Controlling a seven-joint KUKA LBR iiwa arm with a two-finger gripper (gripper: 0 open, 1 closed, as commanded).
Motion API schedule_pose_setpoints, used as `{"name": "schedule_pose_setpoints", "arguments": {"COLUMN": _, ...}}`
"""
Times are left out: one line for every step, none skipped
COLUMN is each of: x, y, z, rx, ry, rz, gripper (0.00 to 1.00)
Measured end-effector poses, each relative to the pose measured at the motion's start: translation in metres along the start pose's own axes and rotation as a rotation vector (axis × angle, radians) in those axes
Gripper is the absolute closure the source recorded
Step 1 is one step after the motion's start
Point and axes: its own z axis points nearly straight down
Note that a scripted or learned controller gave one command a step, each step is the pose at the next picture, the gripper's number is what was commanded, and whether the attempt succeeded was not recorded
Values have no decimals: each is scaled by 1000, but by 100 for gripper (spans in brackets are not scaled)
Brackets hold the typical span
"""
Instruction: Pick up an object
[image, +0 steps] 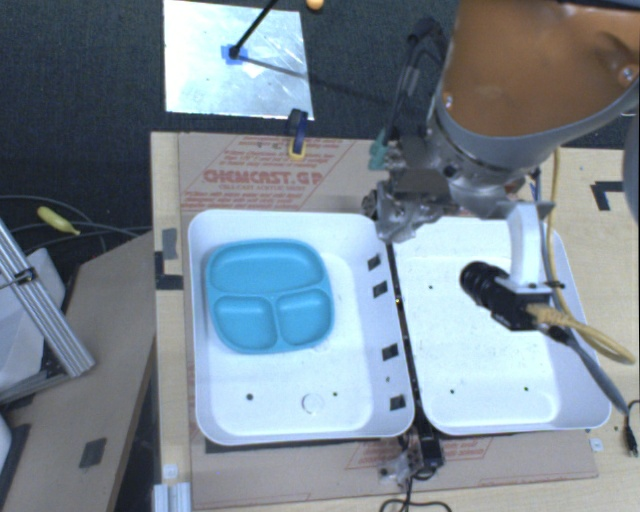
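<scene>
The end effector (398, 220) hangs above the rim between the bins (300, 405); open or closed, I cannot tell. Left of it lies a blue tray (268, 295).

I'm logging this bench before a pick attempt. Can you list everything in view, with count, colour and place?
left bin: 1, white, left side of the bench
right bin: 1, white, directly beside the left bin
divided plate: 1, blue, three compartments, in the left bin toward its back
cardboard sheet: 1, brown with red lettering, under both bins
shiny sheet: 1, silver, on the dark surface behind the bench
clamp: 1, blue and yellow, at the cardboard's back edge
arm: 1, grey with an orange band, reaching in from the upper right
gripper: 1, grey metal, over the back end of the walls where the two bins meet
</scene>
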Motion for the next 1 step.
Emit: {"name": "schedule_pose_setpoints", "arguments": {"x": -3, "y": -7, "z": 26, "rx": 10, "ry": -3, "rz": 3, "gripper": 100}}
